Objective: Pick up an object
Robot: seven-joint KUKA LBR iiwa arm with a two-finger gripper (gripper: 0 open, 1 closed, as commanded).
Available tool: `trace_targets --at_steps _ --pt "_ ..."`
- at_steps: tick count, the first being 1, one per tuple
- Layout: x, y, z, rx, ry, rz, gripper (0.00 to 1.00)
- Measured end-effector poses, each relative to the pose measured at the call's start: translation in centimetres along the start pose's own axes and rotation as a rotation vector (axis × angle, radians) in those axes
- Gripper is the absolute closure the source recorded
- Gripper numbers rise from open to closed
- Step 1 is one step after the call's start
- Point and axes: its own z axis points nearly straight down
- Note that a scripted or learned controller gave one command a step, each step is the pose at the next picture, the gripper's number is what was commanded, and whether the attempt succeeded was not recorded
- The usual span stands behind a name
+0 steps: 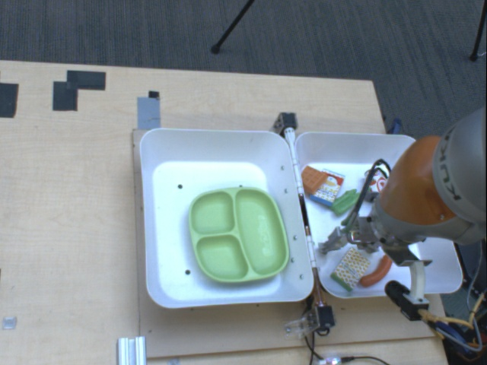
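Note:
The right bin (323, 152) holds an orange and blue packet (323, 184), a green piece (346, 201), a speckled yellow-white packet (351, 265) and a red-orange sausage (375, 272). My gripper (338, 240) hangs low over the middle of this bin, just above the speckled packet and below the green piece. Nothing can be seen held in it. The arm's orange band covers the bin's right half, and a red and white item (380, 179) peeks out beside it.
The left bin (171, 166) holds a pale green plate (239, 234) with three compartments. A clamp (287, 122) sits at the far end of the wall between the bins. Black tape patches (76, 90) mark the bench at the far left.

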Motion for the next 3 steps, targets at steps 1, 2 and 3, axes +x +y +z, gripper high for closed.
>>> trace_targets --at_steps 1,2,3 --pt "0.06 0.23 -1.01 -0.005 0.000 0.000 1.00" --pt "0.06 0.22 -1.00 -0.005 0.000 -0.001 0.00" --pt "0.13 0.31 -1.87 -0.005 0.000 -0.002 1.00"
